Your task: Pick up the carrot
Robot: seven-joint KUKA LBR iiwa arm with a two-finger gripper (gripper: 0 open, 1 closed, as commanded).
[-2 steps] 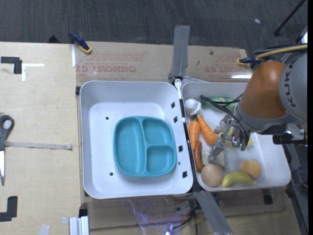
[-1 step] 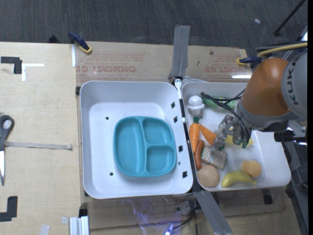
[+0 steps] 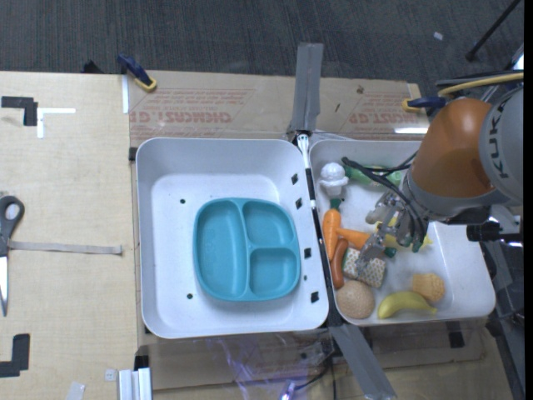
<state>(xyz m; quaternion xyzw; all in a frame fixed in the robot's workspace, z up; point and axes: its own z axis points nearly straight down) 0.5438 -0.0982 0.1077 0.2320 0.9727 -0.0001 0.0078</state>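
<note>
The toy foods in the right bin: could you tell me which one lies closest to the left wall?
The carrot: the long orange piece lying along the right bin's left wall. The banana lies toward the front.

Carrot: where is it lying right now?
The carrot lies in the right bin, along its left wall, below the white figure and left of the claw.
</note>
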